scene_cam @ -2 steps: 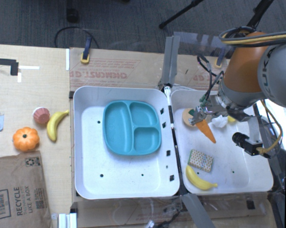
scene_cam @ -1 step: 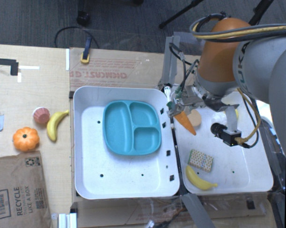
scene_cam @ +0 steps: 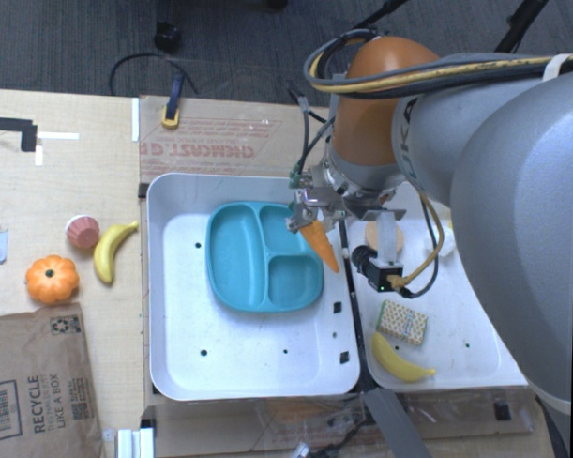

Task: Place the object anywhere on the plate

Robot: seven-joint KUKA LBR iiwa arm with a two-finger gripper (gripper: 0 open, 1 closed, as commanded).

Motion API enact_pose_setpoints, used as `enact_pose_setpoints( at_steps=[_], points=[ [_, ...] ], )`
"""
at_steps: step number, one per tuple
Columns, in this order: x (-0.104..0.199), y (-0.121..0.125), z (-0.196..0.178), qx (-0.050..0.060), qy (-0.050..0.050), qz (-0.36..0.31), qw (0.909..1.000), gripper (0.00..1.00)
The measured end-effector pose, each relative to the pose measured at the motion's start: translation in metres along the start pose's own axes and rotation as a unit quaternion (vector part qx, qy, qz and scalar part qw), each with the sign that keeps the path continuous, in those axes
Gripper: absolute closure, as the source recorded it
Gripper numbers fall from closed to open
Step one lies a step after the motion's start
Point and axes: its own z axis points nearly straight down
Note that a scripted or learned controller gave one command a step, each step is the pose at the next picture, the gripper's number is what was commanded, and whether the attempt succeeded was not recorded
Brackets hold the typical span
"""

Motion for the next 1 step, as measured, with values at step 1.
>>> enact_pose_setpoints(
  at_steps=[1],
  points=[
    [-0.0002, 0.0001, -0.0001, 0.0, 0.0, 0.0, 1.0, 0.0]
  ],
)
